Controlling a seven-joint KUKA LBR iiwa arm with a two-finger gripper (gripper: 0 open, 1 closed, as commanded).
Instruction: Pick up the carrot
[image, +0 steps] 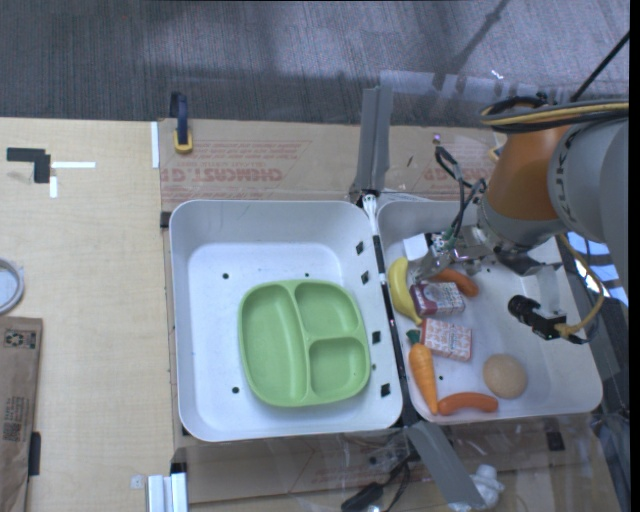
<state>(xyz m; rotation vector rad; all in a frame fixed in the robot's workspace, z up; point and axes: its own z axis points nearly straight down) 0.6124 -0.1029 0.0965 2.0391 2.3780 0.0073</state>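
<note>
The carrot (423, 375), orange with a small green top, lies in the right bin (560, 400) near its front left corner, beside the bin's left wall. My gripper (443, 262) hangs over the back left part of the same bin. It is well behind the carrot and just above a small orange-red piece (458, 281) and a red and white packet (441, 299). The grey arm with its orange band (525, 185) reaches in from the right.
Around the carrot lie a banana (400, 288), a pink packet (451, 341), an orange sausage (468, 403) and a round bread roll (505, 376). The left bin (200, 300) holds a green divided plate (305, 342). A black cable clamp (540, 318) hangs over the right bin.
</note>
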